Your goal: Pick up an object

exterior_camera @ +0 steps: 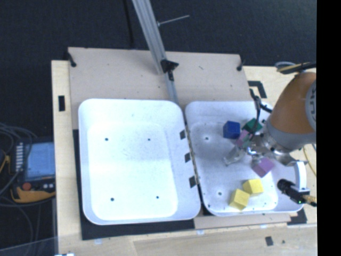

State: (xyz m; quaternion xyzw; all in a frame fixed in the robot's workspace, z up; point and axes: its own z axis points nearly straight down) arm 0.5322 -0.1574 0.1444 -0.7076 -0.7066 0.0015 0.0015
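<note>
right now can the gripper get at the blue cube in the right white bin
Probably yes. The small blue cube lies in the right white bin just left of the gripper, apart from the green block, with bare floor around its near sides.

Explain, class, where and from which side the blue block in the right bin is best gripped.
Probably from straight above, closing on two opposite flat side faces of the blue block. Its top face is open to the camera; a green piece sits close on its right, so the near and far faces look freer.

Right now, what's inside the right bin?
Inside the right bin: a blue block, green block, purple block and two yellow blocks. The arm covers the bin's right side.
</note>
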